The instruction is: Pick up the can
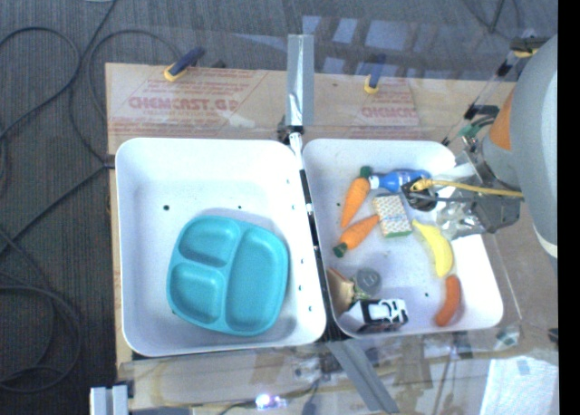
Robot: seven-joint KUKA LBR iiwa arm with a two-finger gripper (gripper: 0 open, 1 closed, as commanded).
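The can is small with a round grey top. It stands in the front part of the right bin, between a brown item and a black-and-white toy. My gripper hangs over the right side of that bin, above the upper end of a yellow banana. It is up and to the right of the can, well apart from it. The grey arm with its orange band comes in from the right edge.
The right bin also holds two orange carrots, a blue object, a speckled sponge, a red sausage-like piece, the brown item and the black-and-white toy. The left bin holds a teal divided plate.
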